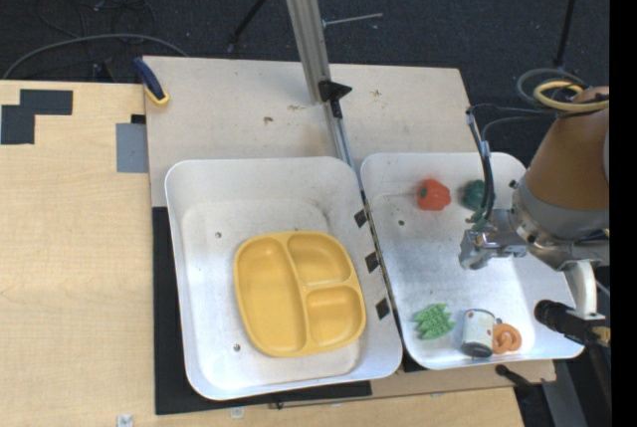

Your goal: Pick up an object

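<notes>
My gripper (478, 249) hangs over the right bin (438, 291), and I cannot tell how it is set. Measured from the red tomato-like piece (433, 195): the dark green piece (474, 192) lies just right of it, my gripper below and right, the green leafy piece (433, 320) well below, the yellow divided tray (299, 292) far left in the left bin (199, 216)

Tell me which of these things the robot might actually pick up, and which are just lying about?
Candidates for picking, in the right white bin:
red round toy
dark green toy
green leafy toy
grey and orange piece
The claw hangs above that bin.

Lying about:
yellow divided plastic tray in the left white bin
upright metal post
</notes>
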`<state>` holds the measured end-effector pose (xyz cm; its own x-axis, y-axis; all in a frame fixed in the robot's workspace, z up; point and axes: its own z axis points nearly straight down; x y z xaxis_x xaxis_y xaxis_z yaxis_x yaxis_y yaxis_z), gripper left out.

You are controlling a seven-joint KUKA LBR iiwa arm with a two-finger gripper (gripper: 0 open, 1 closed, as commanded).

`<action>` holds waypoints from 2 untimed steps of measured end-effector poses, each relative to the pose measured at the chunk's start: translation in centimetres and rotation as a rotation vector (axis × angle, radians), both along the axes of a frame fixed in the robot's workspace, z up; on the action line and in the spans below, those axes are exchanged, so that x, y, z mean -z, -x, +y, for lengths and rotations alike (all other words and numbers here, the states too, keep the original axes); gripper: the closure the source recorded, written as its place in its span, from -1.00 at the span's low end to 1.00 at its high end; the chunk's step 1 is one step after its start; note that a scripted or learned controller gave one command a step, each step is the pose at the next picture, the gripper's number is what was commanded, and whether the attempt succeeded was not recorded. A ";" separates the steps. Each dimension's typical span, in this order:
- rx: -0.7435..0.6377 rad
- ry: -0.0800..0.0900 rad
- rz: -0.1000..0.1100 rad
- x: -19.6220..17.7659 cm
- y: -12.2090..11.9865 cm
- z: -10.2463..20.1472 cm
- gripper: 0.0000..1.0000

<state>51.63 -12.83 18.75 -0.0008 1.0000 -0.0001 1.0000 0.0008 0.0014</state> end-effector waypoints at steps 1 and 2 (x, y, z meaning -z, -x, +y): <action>0.000 0.001 -0.002 -5.9 0.6 -0.6 1.00; -0.004 -0.002 0.003 -5.6 -0.5 5.1 1.00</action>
